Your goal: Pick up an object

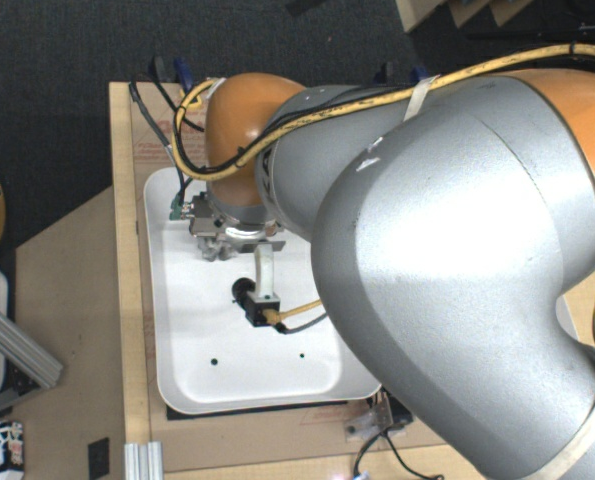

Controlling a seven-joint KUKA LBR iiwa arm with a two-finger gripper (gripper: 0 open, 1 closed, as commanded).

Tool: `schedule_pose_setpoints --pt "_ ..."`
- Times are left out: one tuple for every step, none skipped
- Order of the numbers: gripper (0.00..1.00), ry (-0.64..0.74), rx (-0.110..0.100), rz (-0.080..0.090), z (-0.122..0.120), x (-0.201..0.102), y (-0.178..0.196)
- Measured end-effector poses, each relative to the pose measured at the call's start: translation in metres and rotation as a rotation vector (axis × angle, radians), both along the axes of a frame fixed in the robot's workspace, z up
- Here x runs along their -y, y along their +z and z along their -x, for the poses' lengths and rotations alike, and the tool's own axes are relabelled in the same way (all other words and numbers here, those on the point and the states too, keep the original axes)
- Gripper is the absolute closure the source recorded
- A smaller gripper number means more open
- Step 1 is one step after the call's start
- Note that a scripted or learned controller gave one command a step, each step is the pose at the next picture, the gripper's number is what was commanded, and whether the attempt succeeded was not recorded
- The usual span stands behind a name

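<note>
Your arm [447, 228], reaching in from the right, covered most of the bench [125, 268]. It hung its gripper [227, 240] over the far end of the left white bin [182, 368], close to the far wall and toward the left wall. The wrist pointed steeply down, with the orange band [242, 108] above it. Whether the gripper was released, clenched or grasping anything could not be told from this slant, because its own body hid what lay beneath. For the same reason you could not tell where the object lay, which way its long axis ran, or how it sat relative to the jaws. Bare white floor stretched from the gripper toward the bin's near wall, marked by two small dark dots [214, 361], one left and one right. The bin's left rim ran just inside the bench's wooden edge, and its right side lay under the arm.
</note>
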State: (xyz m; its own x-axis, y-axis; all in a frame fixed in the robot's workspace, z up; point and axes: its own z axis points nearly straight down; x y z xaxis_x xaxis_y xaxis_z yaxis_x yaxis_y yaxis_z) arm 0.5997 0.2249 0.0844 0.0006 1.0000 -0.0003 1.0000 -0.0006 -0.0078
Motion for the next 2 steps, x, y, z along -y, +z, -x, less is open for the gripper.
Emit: schedule_pose_setpoints --pt "1.00 0.000 0.003 0.000 0.064 0.000 0.001" --pt "1.00 0.000 0.011 -0.001 0.044 0.001 0.037"
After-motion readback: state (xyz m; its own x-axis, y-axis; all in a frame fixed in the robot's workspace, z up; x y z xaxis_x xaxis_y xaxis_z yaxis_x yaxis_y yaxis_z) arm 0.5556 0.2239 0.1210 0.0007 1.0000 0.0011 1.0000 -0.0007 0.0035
